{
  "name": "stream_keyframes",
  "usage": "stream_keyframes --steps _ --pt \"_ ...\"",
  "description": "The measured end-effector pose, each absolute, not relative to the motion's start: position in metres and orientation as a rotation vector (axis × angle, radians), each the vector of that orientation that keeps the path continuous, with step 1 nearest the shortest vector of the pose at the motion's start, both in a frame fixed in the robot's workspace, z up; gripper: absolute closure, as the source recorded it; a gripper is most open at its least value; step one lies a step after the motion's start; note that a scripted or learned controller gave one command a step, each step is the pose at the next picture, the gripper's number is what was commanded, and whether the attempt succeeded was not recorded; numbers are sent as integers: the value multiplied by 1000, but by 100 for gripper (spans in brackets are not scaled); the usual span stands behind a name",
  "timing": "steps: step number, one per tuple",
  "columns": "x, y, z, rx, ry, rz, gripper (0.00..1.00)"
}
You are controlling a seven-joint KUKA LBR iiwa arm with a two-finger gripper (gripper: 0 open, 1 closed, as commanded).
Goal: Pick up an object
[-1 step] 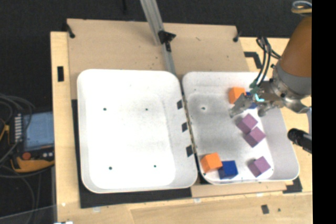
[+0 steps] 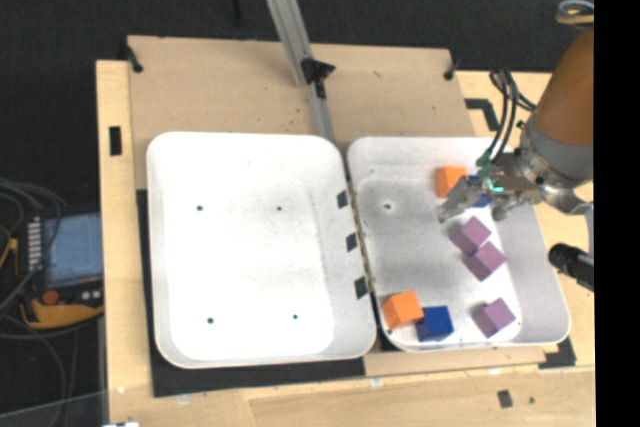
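Orange (image 2: 402,308), blue (image 2: 435,323) and purple blocks (image 2: 493,316) lie untouched in the right bin (image 2: 400,165) — nothing lifted yet — while the end effector (image 2: 478,196), its opening impossible to tell, hangs low beside another orange block (image 2: 448,180).

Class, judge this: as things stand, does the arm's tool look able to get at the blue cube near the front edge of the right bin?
Probably yes. The blue cube lies uncovered from above, though an orange cube touches its left side, which may crowd the tool.
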State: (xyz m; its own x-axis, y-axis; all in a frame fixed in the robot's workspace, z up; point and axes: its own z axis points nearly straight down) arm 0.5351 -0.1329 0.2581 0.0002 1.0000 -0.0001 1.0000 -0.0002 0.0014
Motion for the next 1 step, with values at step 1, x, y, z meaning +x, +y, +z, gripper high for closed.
stream_keyframes --steps 1 --pt "529 -131 214 2224 2221 -4 0"
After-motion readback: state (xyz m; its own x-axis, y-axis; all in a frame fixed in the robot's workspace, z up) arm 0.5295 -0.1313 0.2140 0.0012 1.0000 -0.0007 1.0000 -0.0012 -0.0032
